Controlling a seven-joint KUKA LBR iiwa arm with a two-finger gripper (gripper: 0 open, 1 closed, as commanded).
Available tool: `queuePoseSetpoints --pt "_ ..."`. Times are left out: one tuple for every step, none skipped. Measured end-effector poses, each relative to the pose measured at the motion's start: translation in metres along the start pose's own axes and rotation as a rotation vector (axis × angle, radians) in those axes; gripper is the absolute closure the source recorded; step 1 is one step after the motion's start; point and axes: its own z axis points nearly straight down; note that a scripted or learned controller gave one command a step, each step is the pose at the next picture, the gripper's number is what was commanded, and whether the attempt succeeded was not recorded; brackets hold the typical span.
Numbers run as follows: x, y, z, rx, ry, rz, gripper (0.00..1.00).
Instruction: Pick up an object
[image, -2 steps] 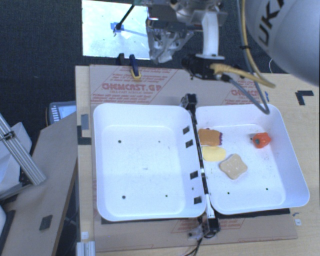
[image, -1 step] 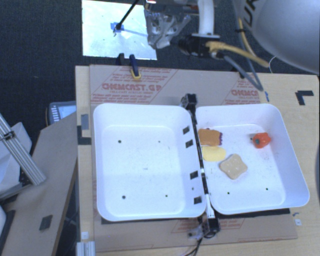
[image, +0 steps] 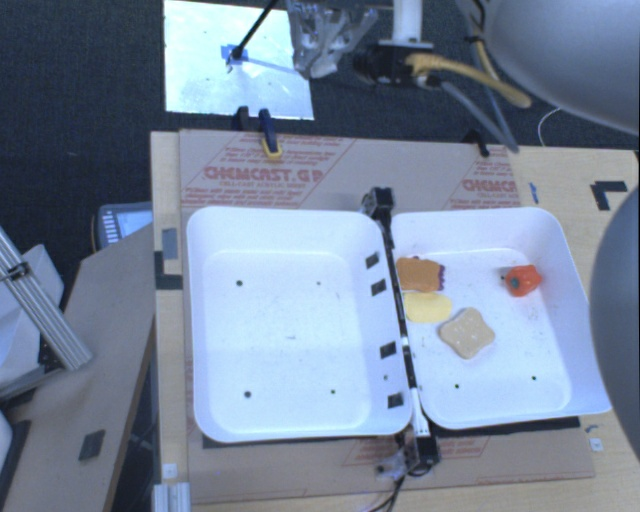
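A wooden bench (image: 120, 300) on dark carpet carries two white bins side by side on a brown sheet. The left bin (image: 290, 325) is bare. In the right bin (image: 560, 300), near its left wall, lie an orange-brown cracker (image: 419, 274), a yellow slice (image: 427, 308) and a tan toast piece (image: 467, 333); a red-orange toy (image: 520, 280) sits toward the right wall. The gripper (image: 322, 40) hangs beyond the bench's far edge, above a shiny plate (image: 210, 60), gripping nothing; how far it is parted I cannot tell.

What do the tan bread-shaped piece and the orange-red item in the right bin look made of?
Tan bread-shaped piece: probably moulded plastic or foam toy food; matte, even colour, rounded edges. Orange-red item: likely glossier plastic, bright saturated colour with a dark spot on it. Both are too small to be certain.
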Motion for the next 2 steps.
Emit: queuePoseSetpoints --pt "0.0002 0.0145 -0.0003 0.0 0.0 0.0 1.0" --pt "0.0005 0.0139 -0.0002 0.001 0.0 -0.002 0.0"
